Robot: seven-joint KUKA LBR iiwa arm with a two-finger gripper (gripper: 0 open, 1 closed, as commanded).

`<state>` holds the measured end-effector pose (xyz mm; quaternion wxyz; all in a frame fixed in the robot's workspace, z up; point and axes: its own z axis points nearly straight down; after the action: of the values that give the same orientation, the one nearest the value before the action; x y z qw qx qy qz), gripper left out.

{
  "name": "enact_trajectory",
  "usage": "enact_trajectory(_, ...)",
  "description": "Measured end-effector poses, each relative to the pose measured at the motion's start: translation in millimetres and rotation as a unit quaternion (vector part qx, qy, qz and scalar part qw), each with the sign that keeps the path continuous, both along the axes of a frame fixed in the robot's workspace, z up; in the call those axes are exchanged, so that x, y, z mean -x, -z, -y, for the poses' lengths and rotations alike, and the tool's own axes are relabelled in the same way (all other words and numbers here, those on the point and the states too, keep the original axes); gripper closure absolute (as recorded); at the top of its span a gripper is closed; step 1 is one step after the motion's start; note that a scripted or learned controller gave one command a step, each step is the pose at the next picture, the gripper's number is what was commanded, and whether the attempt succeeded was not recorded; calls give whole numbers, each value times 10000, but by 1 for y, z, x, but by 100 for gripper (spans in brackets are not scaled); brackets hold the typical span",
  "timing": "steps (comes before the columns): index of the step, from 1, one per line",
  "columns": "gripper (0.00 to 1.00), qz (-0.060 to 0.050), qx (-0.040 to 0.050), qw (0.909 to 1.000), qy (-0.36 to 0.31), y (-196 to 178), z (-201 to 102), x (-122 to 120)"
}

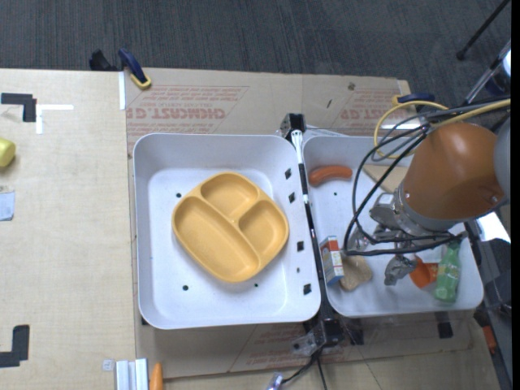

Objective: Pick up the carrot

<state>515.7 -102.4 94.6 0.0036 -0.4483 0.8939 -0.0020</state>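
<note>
The carrot lies at the front right of the right bin, its orange body next to its green leafy top. My gripper hangs low over the bin floor, just left of the carrot's orange end and very close to it. The orange-banded wrist above it hides much of the bin's right half. Nothing shows in the gripper's grasp.
An orange-red sausage lies at the back of the right bin. A small box and a beige lump sit front left of the gripper. A yellow divided plate rests in the left bin. Cables loop around the wrist.
</note>
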Motion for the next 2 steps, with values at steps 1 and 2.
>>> enact_trajectory(1,0,-23,-16,9959,-903,-98,-34,-48)
enact_trajectory(2,0,-25,-17,9961,-876,-97,-90,-53)
